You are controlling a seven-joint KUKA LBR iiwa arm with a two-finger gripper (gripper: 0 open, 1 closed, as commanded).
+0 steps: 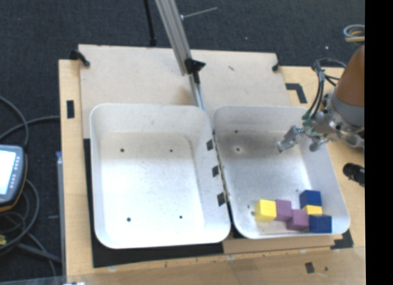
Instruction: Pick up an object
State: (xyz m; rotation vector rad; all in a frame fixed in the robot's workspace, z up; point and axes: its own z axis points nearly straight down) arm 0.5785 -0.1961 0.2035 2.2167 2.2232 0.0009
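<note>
Several small blocks lie clustered in the near right corner of the right bin [258, 155]: a yellow block [266, 209], two purple blocks [284, 208] [299, 219], and blue blocks [311, 198] [320, 223] with a small yellow piece [314, 210] between them. My gripper [301, 142] hangs over the far right part of this bin, well behind the blocks. It is open, its two grey fingers [286, 142] spread apart with nothing between them.
The left bin [153, 173] lies beside the right one, and their rims meet in the middle. A slanted metal pole [175, 29] rises behind the bins. Cables and a handheld pendant [9, 176] lie off the bench on the left.
</note>
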